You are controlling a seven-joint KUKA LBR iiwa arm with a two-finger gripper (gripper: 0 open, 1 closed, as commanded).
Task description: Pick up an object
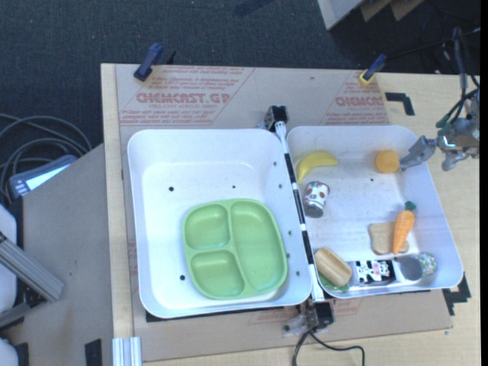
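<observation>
The right bin (435, 181) holds a yellow banana (316, 162), a small orange (387, 161), a little can (316, 196), a carrot (402, 229) lying across a slice of bread (380, 239), a bun (333, 265), a black-and-white box (373, 271) and a grey cup (410, 268). My gripper (431, 157) hangs over the bin's right rim, just right of the orange. It is open, and nothing sits between its fingers. The rest of the arm runs off the right edge.
The left bin (152, 166) carries a green divided plate (232, 248). A black clip (276, 116) joins the bins at the back. Blue (147, 62) and yellow (371, 69) clamps hold the board. Cables (34, 139) lie to the left of the bench.
</observation>
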